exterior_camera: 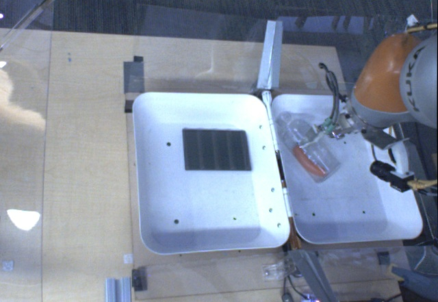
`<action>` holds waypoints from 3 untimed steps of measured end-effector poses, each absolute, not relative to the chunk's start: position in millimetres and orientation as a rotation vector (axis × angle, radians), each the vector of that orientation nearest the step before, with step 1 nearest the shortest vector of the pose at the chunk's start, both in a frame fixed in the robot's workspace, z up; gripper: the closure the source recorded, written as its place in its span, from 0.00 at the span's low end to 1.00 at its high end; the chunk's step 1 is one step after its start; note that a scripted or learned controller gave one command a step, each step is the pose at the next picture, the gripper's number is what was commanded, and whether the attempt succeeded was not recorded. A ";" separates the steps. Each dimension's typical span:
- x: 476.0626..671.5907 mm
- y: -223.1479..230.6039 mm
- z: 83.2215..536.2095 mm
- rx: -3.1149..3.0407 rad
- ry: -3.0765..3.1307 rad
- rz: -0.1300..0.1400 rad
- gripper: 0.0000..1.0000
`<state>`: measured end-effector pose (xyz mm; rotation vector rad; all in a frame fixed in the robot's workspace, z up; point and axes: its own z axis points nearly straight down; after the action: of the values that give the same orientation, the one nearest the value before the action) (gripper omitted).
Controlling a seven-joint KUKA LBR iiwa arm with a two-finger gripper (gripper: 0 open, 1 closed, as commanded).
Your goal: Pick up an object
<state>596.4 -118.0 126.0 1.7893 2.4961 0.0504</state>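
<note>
Pincer point(333, 128) tips blurred over clear cup point(311, 146); grip unclear.

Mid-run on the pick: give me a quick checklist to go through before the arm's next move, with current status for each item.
1. Target present in the right bin: ok. A clear plastic item lies near its left wall, with an orange-red piece at its lower edge.
2. Gripper over the target: ok, it sits at the item's right edge.
3. Finger state: cannot tell.
4. Item actually gripped: cannot tell; nothing is visibly between the fingers.
5. Item lifted off the bin floor: cannot tell.
6. Left bin as drop zone: ok; a dark ribbed mat lies at its centre.
</note>
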 end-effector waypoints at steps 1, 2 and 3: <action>596.7 -117.1 126.1 1.735 2.533 0.050 0.00; 597.1 -116.8 126.3 1.701 2.555 0.049 0.00; 597.3 -116.4 126.3 1.678 2.570 0.049 0.00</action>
<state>597.3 -116.4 126.3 1.6777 2.5698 0.0487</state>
